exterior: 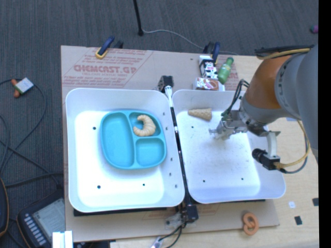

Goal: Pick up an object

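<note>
While the gripper [221, 130] hangs low over the right bin [222, 187], whether it is open or closed cannot be told from this slanted view, and nothing is seen held in it. It sits at the end of the grey arm [282, 94], which comes in from the right of that bin and crosses its right rim.

The likeliest thing to pick is the cone-shaped pastry [200, 113], tan and wedge-like, lying on the floor of the right bin near its far wall. From the gripper it lies to the left and toward the far wall, near but apart, with bare white floor between the two. Its long axis runs roughly left to right across the bin, parallel to the far wall, with the narrow tip pointing left and the broader end turned toward the gripper. A grasp across its short width would, I judge, ask for a small shift that way before descending.

Farther out, the left bin [83, 190] holds a blue divided plate [121, 146] with a croissant [145, 125] in its far right compartment, well apart from the gripper, past the rims where the two bins meet.
</note>
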{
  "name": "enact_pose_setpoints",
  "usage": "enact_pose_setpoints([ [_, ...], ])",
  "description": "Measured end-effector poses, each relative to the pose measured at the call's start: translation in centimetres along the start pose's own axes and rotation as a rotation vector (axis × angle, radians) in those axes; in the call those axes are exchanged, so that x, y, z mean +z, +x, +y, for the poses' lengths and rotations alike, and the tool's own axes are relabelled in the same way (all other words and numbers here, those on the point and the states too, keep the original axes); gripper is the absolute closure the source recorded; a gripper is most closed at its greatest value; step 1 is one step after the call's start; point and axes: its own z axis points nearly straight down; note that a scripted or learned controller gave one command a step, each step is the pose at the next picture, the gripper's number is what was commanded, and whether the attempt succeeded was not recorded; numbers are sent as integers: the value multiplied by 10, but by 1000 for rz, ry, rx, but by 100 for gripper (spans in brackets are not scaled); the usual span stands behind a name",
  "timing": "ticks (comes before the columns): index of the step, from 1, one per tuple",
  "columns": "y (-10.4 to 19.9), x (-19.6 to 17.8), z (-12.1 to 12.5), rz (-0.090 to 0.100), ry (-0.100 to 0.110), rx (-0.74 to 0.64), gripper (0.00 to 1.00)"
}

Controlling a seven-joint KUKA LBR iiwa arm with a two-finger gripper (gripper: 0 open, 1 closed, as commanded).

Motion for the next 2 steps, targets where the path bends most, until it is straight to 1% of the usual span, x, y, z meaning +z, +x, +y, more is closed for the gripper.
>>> enact_pose_setpoints([
  [1, 0, 0, 0, 0, 1, 0, 0],
  [2, 22, 9, -63, 1, -3, 0, 0],
])
